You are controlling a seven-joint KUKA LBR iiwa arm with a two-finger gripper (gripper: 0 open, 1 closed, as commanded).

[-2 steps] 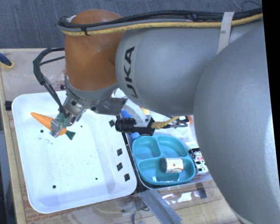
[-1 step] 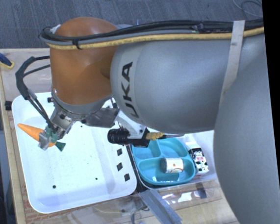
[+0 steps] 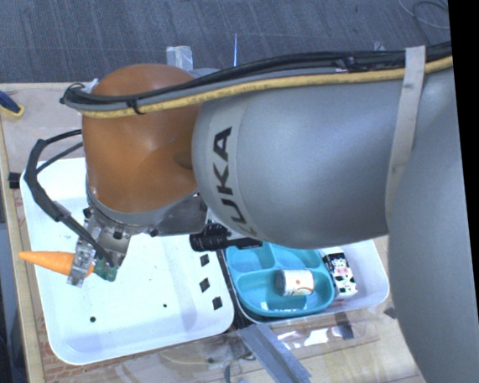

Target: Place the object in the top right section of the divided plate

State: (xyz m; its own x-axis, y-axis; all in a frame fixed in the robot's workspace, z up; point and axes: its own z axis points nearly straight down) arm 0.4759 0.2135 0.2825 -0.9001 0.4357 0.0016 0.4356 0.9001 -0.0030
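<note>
Counter front: wooden counter [image 3: 139, 377] edge shows below both bins; a grey metal bracket [image 3: 268, 356] lies against it, between the bins.
Divided plate: blue divided plate [image 3: 271, 297] sits in the right bin [image 3: 370, 279], much of it under the arm. A small white cup-like item [image 3: 297, 283] lies on its side in one compartment; a black-and-white patterned piece [image 3: 340, 273] rests just beside the plate's right rim.
Left bin: white left bin [image 3: 134, 323], floor mostly bare apart from a few dark specks.
Task object: orange toy carrot [image 3: 51, 262], at the left bin's left rim, tip pointing outward.
Pincer: pincer [image 3: 88, 264] hangs over the left bin, with the carrot's thick end at its tip. Whether the carrot is truly clamped or merely touched, and how far apart the jaws stand, I cannot tell.
Arm: grey KUKA arm [image 3: 321, 162] with its orange band [image 3: 138, 146] spans the scene.
Step in hand (judgement): pick-up stage; no transfer begun.
Next move calls for: a confirmed grip, a lift clear of the rim, travel right to the plate's top right section, currently hidden by the arm.
</note>
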